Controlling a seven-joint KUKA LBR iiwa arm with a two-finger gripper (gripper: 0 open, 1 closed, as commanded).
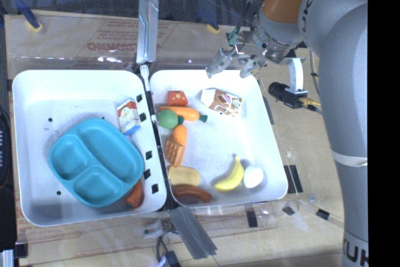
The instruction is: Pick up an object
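Hovering above the far rim of the right bin (275,153), the gripper (232,66) has its fingers spread wide, gripping nothing. Just beneath and nearer lies a small carton (221,101); a banana (230,176) rests well apart.

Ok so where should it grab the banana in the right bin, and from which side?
Judging by its pose, take the banana across the middle of its curve, coming straight down. It lies flat near the bin's front wall, the white egg close against its right end, so the thicker midsection, away from the egg, leaves the tool most room.
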